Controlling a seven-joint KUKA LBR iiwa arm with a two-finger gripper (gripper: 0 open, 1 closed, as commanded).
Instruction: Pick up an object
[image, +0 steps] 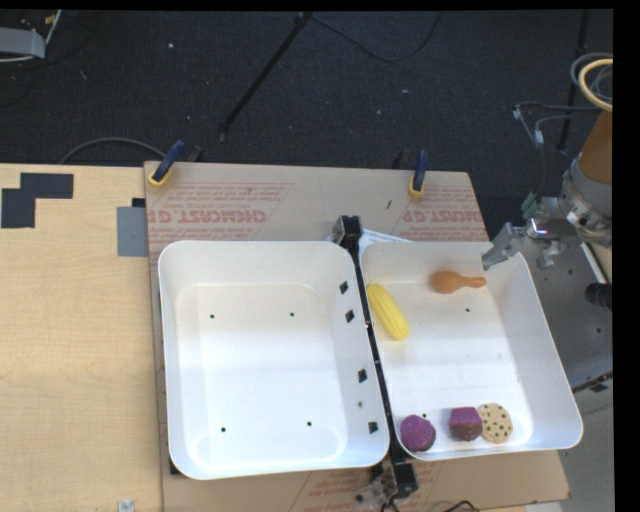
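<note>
nearest the camera, along the front wall of the right bin (545, 345), sit a purple ball-like toy (418, 433), a purple block (465, 423) and a chocolate-chip cookie (494, 422), packed in a row, the block touching the cookie. further back in that bin, a yellow corn cob (387, 311) lies just beside the divider side, and an orange drumstick-shaped toy (456, 282) lies alone near the bin's back. the gripper (503, 246) hangs over the bin's far right corner, near the drumstick; i cannot tell how its fingers stand. nothing is held. the drumstick looks the best target: it is closest and free on all sides. descend straight and close across its thin handle or round body, clear of the bin wall.
</note>
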